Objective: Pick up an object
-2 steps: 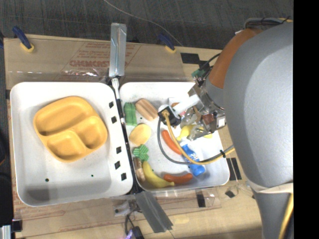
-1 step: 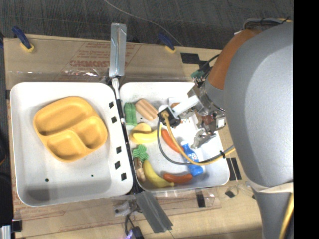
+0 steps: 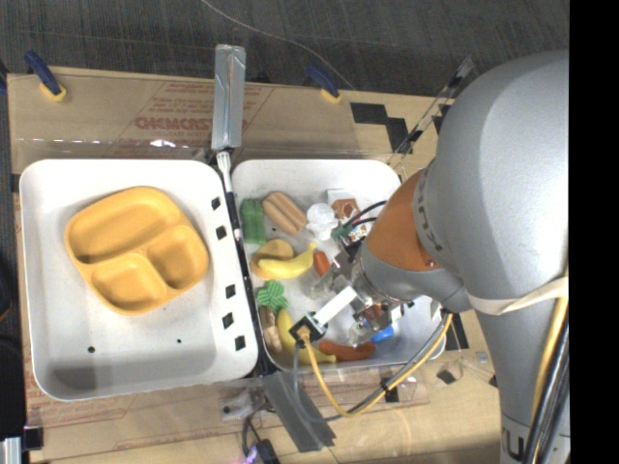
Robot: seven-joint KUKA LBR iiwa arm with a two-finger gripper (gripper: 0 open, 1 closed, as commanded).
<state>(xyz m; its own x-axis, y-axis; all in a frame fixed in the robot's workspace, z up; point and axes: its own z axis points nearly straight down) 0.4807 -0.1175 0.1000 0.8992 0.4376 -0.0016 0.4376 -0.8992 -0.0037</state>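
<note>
The right bin (image 3: 290, 172) holds several toy foods: a green vegetable (image 3: 251, 218), a tan bun (image 3: 283, 213), a yellow banana (image 3: 282, 264), a white crumpled piece (image 3: 320, 218), a small orange piece (image 3: 322, 262), a red sausage (image 3: 346, 349) and a blue piece (image 3: 382, 335). My gripper (image 3: 353, 315) is low in the front right part of this bin, over the sausage and the blue piece. The wrist, its cables and a white bracket (image 3: 334, 307) hide its tip, so I cannot see anything held.
The left bin (image 3: 44, 288) carries a yellow divided plate (image 3: 137, 247). A black clip strip (image 3: 230, 259) runs along the wall between the bins. The grey arm (image 3: 503, 191) covers the right bin's right side. A yellow cable (image 3: 368, 394) loops at the front edge.
</note>
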